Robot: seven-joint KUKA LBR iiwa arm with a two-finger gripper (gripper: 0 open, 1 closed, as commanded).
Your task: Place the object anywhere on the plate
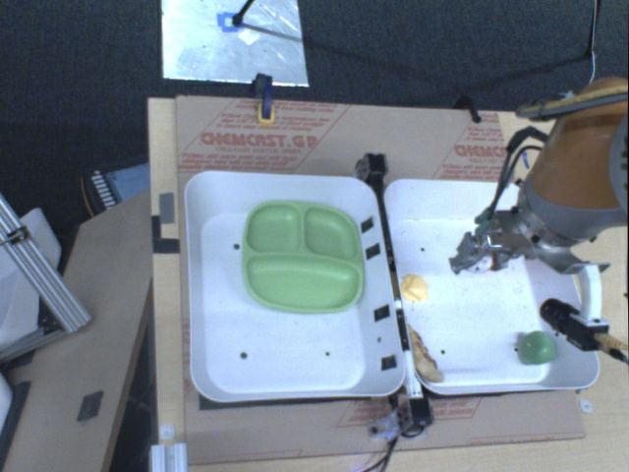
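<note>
my gripper (470,260) hangs over the right bin (462,367), a dark metal cluster; whether it is parted or closed, i cannot tell. nothing visibly sits in it. the green plate (301,256), smooth plastic with three compartments and rounded corners, lies in the left bin (211,293). in the right bin: a small yellow lump (415,287) near the divider, a tan elongated piece (427,359) below it, and a round green object (537,347) in the near right corner.
</note>
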